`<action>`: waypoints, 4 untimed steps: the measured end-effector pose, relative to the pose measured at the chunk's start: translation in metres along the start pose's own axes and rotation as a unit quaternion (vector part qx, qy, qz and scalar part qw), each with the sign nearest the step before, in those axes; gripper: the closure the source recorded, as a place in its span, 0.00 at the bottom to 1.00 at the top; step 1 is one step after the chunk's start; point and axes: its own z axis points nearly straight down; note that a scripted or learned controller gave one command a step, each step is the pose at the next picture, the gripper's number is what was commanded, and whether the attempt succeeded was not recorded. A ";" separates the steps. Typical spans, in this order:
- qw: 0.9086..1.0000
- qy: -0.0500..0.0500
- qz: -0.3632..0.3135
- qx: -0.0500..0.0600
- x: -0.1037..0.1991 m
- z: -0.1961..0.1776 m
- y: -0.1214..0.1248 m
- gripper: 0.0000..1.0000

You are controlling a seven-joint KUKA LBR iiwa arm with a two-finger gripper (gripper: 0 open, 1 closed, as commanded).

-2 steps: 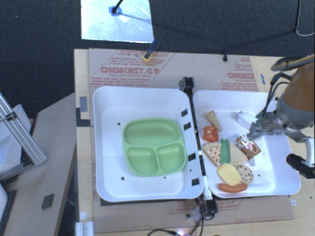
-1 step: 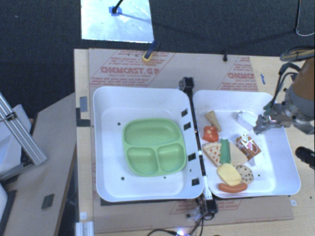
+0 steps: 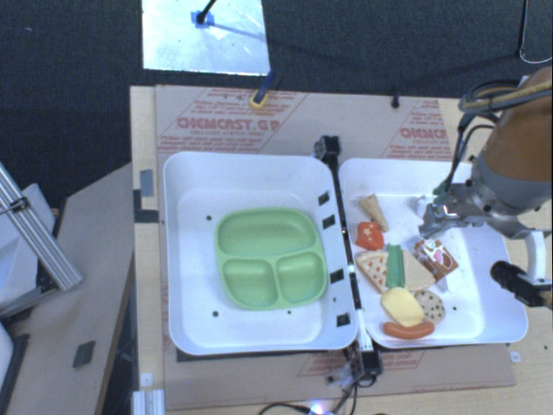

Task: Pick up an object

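two bins; pincer [image 3: 432, 223] low over right bin's toy food [image 3: 393, 288].
pincer's gap: cannot tell. crowded pieces risk a glancing miss.

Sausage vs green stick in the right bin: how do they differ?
Colour: the sausage is orange-red, the green stick is green. Pose: the sausage lies crosswise along the bin's near wall, the green stick runs front to back. Neighbours: the sausage sits under the yellow piece, the green stick beside the pizza slice. Both are slim toy foods lying flat in the right bin.
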 end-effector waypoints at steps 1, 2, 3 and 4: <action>1.000 0.001 -0.001 0.001 0.056 0.014 -0.002 1.00; 1.000 0.001 0.000 0.001 0.104 0.016 -0.019 1.00; 1.000 0.000 0.000 0.001 0.142 0.022 -0.020 1.00; 1.000 0.000 0.004 0.001 0.132 0.010 -0.016 1.00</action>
